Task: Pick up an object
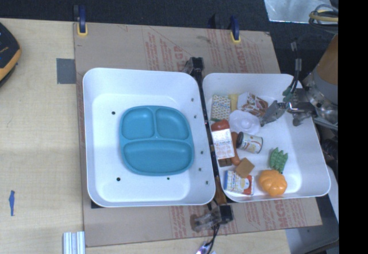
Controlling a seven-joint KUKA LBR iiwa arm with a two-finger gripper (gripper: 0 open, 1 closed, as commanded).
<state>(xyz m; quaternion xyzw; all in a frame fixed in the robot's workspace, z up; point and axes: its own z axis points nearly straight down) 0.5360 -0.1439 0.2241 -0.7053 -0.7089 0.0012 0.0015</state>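
The right white bin (307,155) holds a heap of small items. Among them are an orange toy pepper (272,183), a green toy vegetable (278,160), a small can (250,143) lying on its side, a white round lid (244,122), a red and white box (222,141) and a brown block (245,166). My gripper (283,116) hovers over the bin's upper right part, just right of the white lid. Its fingers are spread open and nothing is between them.
The left white bin (103,178) carries a blue divided plate (155,139). A printed packet (221,106) and a crinkled wrapper (253,103) lie at the right bin's far side, and another packet (238,183) at its near side. Clamps (234,29) hold the cardboard base.
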